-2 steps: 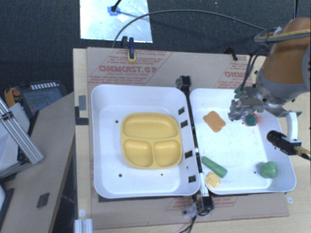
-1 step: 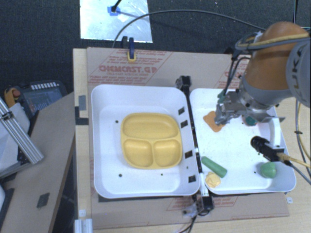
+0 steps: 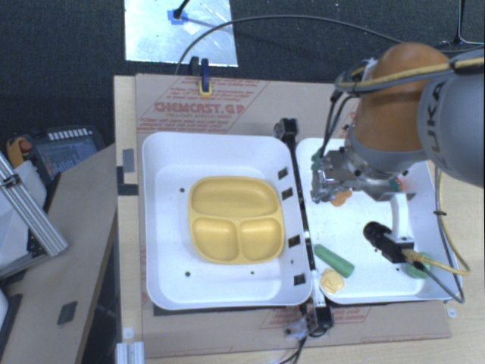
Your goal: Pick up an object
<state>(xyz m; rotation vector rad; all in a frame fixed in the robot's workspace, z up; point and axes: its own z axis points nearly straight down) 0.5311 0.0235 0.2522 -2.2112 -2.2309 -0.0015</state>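
Observation:
My gripper (image 3: 324, 188) hangs low over the left part of the right bin (image 3: 356, 290), under the grey and orange arm. A small orange object (image 3: 342, 198) lies right beside it, partly covered by the gripper body; I cannot tell whether it is touched or held. A green stick-shaped object (image 3: 334, 261) lies nearer the front left of this bin. A small yellow piece (image 3: 331, 282) sits just in front of it. The arm hides much of the bin's far half.
The left bin (image 3: 163, 279) holds a yellow divided plate (image 3: 235, 218). A black-clipped divider (image 3: 297, 203) runs between the two bins. A small green bit (image 3: 417, 271) lies at the right bin's front right.

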